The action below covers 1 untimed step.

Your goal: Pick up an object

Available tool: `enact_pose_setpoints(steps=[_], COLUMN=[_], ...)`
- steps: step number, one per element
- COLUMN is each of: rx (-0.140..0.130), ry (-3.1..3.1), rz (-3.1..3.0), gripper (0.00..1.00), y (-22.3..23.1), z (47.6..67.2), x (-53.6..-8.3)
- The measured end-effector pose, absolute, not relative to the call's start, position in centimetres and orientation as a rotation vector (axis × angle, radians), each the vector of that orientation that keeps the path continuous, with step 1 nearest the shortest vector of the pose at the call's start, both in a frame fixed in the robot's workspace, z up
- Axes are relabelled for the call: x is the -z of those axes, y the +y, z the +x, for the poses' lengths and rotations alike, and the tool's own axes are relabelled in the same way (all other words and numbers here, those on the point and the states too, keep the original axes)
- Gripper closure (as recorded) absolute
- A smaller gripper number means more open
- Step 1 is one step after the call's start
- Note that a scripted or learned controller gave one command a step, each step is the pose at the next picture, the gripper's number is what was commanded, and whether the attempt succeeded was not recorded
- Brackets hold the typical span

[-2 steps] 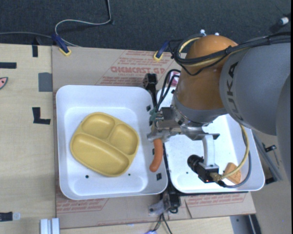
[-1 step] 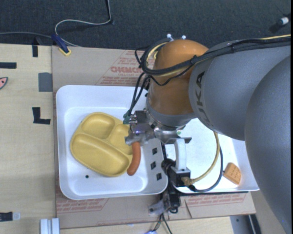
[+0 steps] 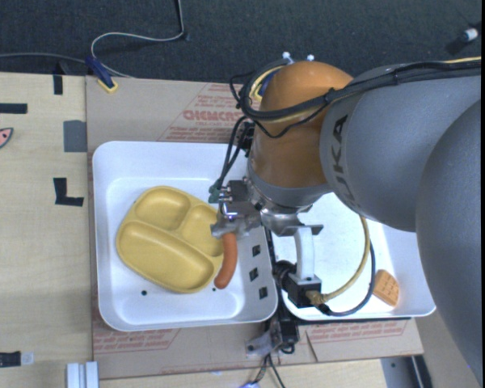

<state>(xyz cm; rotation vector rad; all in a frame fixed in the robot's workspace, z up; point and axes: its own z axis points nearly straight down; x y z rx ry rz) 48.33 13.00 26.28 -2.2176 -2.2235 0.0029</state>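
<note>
While the grey arm (image 3: 404, 152) reaches in from the right, its orange band (image 3: 295, 128) bulking above the wrist, the pincer (image 3: 226, 226) sits low over the right part of the left bin (image 3: 113, 217), close to the divide between the two bins. How wide it stands cannot be told from this slanted view, since the wrist body covers most of it and only some metal parts show at its tip. Directly below that tip lies an orange sausage-shaped object (image 3: 225, 262), its upper end touching or hidden by the metal; whether it is gripped or merely lying under the tool cannot be told. The sausage runs near to far, resting on the bin floor at the right edge of a yellow divided plate (image 3: 166, 237), which fills the middle of the left bin and has several shallow compartments. A yellowish cable (image 3: 360, 277) loops from the wrist down over the right bin (image 3: 404, 297), where a small orange cracker-like piece (image 3: 385, 288) lies near the right rim. Brown cardboard (image 3: 162, 107) lies beneath the bins.
</note>
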Motion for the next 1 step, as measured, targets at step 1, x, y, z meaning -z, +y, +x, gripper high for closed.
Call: enact_pose_setpoints(steps=[1], rx=[-0.002], ry=[-2.222], rz=[-2.222], gripper=[1.0], y=[7.16], z=[48.39], x=[-27.39])
